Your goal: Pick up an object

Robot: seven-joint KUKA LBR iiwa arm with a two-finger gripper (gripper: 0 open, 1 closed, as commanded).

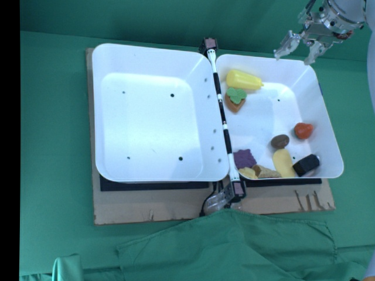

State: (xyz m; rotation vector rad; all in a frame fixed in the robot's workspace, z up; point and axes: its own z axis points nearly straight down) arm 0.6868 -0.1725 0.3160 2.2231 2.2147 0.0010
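Camera view: green cloth (rumpled in front) under cardboard; gripper spread, grasping nothing, above right bin.

White bins on a green table. In the right bin: yellow pepper at 11 o'clock, red tomato at 3, purple grapes at 7, black block at 5.

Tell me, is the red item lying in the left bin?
No, the red item lies in the right bin, near its right wall, beside a brown item.
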